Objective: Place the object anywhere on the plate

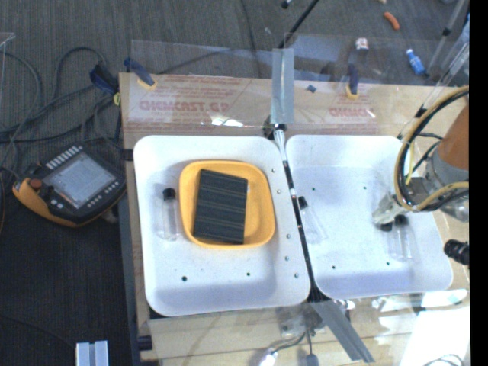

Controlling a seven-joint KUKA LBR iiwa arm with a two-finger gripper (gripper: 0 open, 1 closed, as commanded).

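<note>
A yellow square plate (263,204) lies in the left bin (221,292). A black ribbed rectangular block (220,205) rests flat on the plate's middle. My gripper (387,215) hangs low over the right side of the right bin (343,277), far from the plate. Right below it lies a small clear vial (398,242) on the bin floor. Nothing can be seen held in the gripper.
A clear vial with a black cap (168,212) lies left of the plate in the left bin. Another clear vial (307,219) lies by the right bin's left wall. A teach pendant (72,185) sits on the floor at the left.
</note>
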